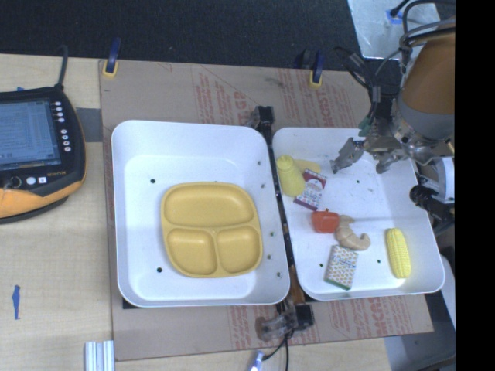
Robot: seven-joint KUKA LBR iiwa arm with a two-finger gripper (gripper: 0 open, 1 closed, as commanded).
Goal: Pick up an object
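The right bin [371,199] holds several small items: a yellow squeeze bottle [290,175], a red-and-white packet [311,191], a red piece [325,221], a tan pastry-like piece [354,239], a yellow corn cob [398,252] and a small patterned box [341,267]. My gripper [363,161] hangs over the back part of this bin, to the right of the bottle and packet. Its fingers [343,158] stand spread apart with nothing between them. The gripper touches none of the items.
The left bin [131,207] holds a yellow divided plate [210,228]. A teach pendant [35,149] lies on the bench at far left. Clamps [315,66] hold the cardboard at the back edge. The arm's body [429,76] looms over the right bin's back right corner.
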